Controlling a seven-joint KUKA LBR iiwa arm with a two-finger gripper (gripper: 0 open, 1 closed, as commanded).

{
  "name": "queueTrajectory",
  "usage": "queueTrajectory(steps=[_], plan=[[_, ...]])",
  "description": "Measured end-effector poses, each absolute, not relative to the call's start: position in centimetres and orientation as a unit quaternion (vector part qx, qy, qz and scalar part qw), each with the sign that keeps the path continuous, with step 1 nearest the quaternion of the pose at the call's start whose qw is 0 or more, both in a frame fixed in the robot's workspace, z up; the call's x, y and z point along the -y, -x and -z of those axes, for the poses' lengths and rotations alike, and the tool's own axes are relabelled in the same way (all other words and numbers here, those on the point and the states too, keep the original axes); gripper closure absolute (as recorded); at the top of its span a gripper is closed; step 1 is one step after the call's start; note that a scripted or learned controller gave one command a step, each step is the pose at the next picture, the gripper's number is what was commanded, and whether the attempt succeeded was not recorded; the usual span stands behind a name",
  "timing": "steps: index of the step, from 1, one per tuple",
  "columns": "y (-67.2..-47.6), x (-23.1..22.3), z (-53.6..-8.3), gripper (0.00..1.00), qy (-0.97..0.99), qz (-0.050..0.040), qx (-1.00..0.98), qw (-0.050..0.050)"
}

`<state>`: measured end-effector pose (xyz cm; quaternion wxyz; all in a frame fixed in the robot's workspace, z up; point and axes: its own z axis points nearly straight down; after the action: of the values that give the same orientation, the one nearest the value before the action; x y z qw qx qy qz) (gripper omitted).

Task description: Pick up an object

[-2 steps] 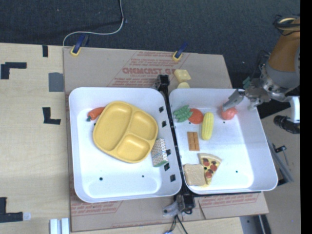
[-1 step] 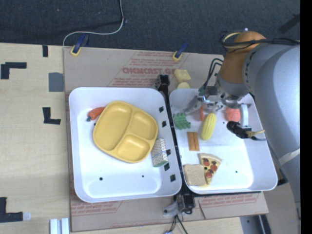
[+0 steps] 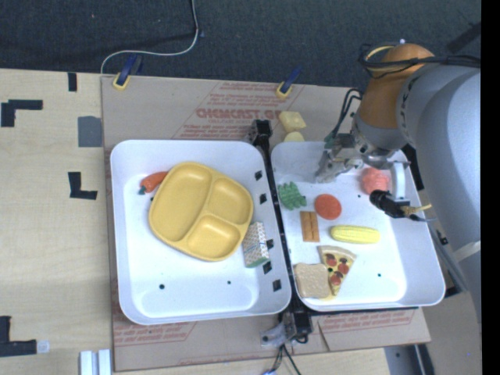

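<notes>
Claw (image 3: 334,165) hovers low over the upper part of the right bin (image 3: 418,287); whether it is spread or pressed together cannot be told. Nearest lie the pink piece (image 3: 375,180) and the red tomato slice (image 3: 328,206), both apart from it. These toy foods look light, stiff and smooth, so a pinch across the slice's narrow edges seems best.
</notes>
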<state>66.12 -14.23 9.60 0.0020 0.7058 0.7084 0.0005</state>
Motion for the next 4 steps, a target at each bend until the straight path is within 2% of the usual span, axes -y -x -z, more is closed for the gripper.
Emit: queueTrajectory(steps=[1,2,3,4], plan=[[-66.1,14.2,-9.5,0.00,-0.706,0.0001,-0.708,0.002],[-60.3,9.3,-8.5,0.00,-0.706,0.0009,-0.708,0.000],[-66.9,9.6,-8.4,0.00,-0.705,0.0041,-0.709,-0.001],[-59.0,18.5,-8.7,0.00,-0.710,0.0008,-0.704,0.002]])
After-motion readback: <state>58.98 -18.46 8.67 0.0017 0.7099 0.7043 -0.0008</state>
